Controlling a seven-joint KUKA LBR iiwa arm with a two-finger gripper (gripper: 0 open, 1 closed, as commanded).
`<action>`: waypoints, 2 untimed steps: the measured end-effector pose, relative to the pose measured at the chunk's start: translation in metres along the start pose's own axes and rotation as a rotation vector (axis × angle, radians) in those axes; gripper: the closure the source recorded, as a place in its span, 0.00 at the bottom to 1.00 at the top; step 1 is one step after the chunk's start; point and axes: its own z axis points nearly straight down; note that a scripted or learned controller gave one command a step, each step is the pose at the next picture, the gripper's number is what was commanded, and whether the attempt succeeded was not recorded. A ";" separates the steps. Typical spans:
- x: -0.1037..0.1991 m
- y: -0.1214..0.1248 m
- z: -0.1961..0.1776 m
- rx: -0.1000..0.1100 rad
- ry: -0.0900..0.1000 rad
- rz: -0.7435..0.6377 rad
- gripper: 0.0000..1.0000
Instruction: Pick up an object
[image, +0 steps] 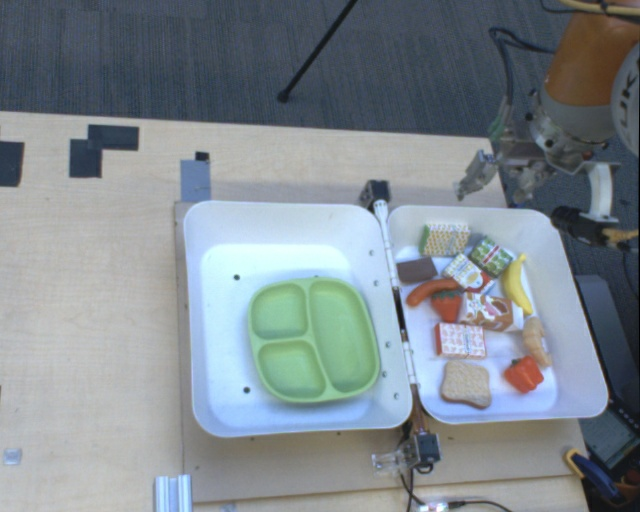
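Two shallow white bins sit side by side on a pale wooden bench, both smooth plastic with rounded corners. The left bin holds a glossy green tray, an oval moulded into three compartments, lying slightly askew. The right bin carries a loose heap of toy food: a curved yellow banana, a red sausage, a flat brown chocolate block, a speckled slice of bread with a rounded top, a small orange pepper, and several printed cardboard-like packets, among them a red-and-white box.

The gripper hangs at the end of the grey arm with its orange band, above the far edge of the right bin, just outside the rim. Its two thin metal fingers are spread apart with nothing between them. The food lies below and toward the camera from the gripper; the nearest pieces are a packet at the far side of the heap and the banana, both apart from the fingers. The bread and pepper lie farthest, well apart from it.
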 end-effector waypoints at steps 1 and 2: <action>-0.049 -0.056 0.100 0.002 -0.001 0.002 0.00; -0.031 -0.088 0.186 -0.003 -0.001 0.003 0.00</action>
